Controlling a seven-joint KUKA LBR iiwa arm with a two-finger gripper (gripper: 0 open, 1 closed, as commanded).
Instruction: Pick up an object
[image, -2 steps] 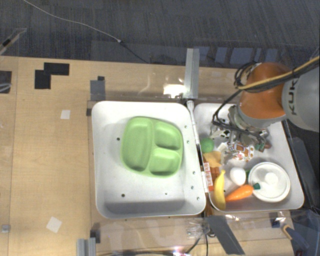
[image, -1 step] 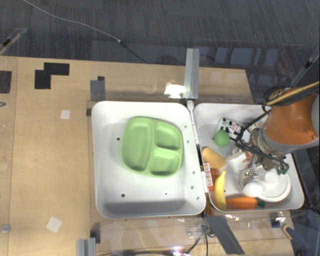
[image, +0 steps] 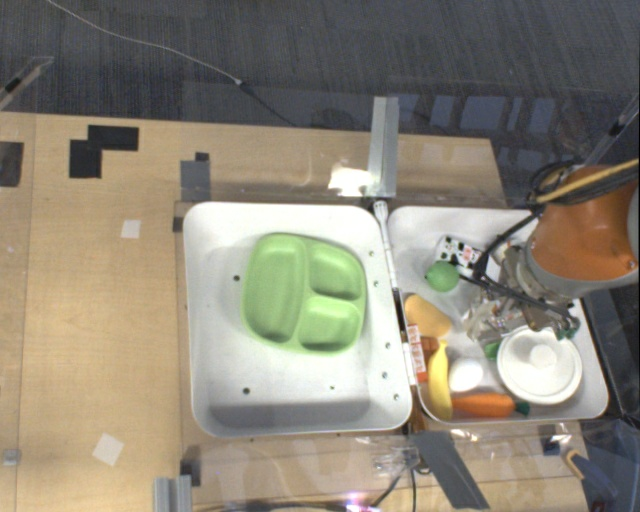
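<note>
The right bin (image: 405, 232) holds several objects: a small green ball (image: 442, 277), a white card with dots (image: 457, 250), a yellow-orange lump (image: 428, 317), a yellow banana (image: 438, 377), a white egg (image: 465, 376), an orange carrot (image: 485, 405) and a white round cup (image: 540, 364). My gripper (image: 503, 322) hangs low in that bin, beside the white cup and right of the lump. Its fingers are lost among cables and clutter. The orange wrist band (image: 590, 232) sits above it.
The left bin (image: 210, 390) holds a green divided tray (image: 303, 290). A metal post (image: 383, 145) stands behind the wall between the bins. Wooden bench (image: 90, 330) spreads to the left.
</note>
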